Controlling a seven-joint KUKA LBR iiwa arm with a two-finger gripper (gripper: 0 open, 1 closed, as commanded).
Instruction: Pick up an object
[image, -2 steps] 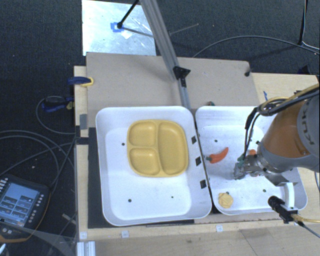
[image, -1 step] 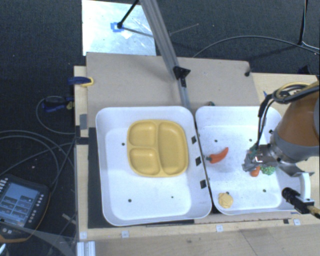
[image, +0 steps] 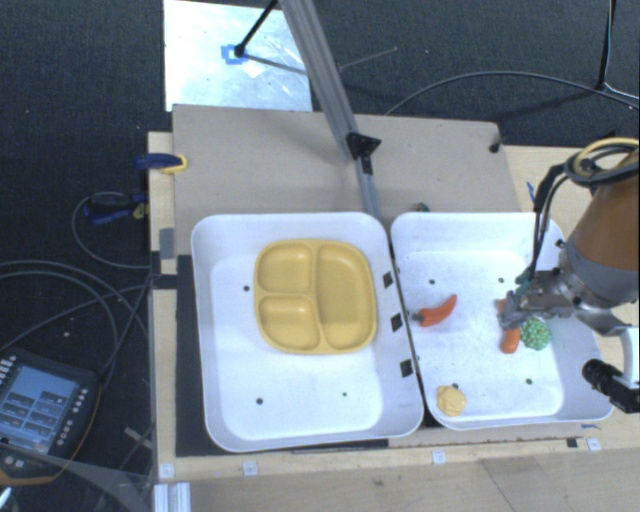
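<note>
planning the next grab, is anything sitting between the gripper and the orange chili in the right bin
Nothing visible does. The gripper sits by the green toy at the right bin's right side; bare white floor lies between it and the orange chili.

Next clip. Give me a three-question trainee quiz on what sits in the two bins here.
1. True or false: the yellow tray lies in the left bin.
2. Which lies nearest the claw? A) green toy B) chilli C) yellow lump
3. Fill in: the chilli lies in the ___ bin.

Key: 1 true; 2 A; 3 right.
</note>
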